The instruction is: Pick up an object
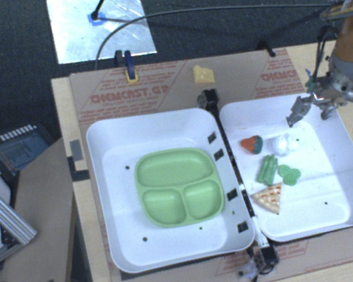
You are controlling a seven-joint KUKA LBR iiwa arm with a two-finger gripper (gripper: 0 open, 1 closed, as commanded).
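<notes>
— Where's the claw (309,109)?

— Above the right bin's (352,160) far right part, up and right of the white piece (281,145); whether it is open or closed I cannot tell.

— And the objects?

— Around that white piece — a red-and-green toy (252,145) just left of it; green pieces (275,171) below; a pizza slice (268,198) lower still; a green divided tray (175,186) in the left bin (113,182).

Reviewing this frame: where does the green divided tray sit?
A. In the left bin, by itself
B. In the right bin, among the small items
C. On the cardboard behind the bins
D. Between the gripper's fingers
A. The green divided tray lies flat in the left bin, while the small items, such as the pizza slice, lie in the right bin.
</notes>
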